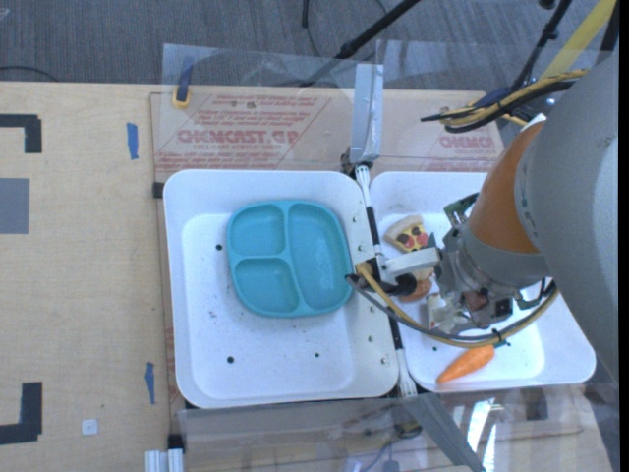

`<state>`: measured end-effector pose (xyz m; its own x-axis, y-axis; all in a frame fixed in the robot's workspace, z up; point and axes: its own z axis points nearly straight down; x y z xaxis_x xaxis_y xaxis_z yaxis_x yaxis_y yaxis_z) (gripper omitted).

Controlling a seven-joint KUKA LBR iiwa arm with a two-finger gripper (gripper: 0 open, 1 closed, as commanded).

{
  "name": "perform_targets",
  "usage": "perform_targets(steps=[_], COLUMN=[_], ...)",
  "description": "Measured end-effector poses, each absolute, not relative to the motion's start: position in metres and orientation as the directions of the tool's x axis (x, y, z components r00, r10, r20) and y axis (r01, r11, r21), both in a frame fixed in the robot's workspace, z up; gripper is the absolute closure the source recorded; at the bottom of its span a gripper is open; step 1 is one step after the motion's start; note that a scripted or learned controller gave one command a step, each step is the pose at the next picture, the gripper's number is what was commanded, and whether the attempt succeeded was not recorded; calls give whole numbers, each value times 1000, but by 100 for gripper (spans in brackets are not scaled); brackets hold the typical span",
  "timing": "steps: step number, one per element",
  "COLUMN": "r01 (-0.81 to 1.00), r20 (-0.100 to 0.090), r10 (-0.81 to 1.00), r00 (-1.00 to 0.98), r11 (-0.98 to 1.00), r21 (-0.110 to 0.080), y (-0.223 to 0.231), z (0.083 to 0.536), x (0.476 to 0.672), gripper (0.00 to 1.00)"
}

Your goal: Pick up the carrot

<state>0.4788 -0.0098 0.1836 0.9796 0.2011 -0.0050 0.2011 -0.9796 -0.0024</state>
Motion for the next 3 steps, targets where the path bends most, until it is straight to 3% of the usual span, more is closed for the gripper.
perform_targets(steps=[3], r01=[201], r20=[-6], r10=[201], r00=[980], r11=[-980], r21=[-2], y=[-20], z=[183], x=[479], gripper=[100])
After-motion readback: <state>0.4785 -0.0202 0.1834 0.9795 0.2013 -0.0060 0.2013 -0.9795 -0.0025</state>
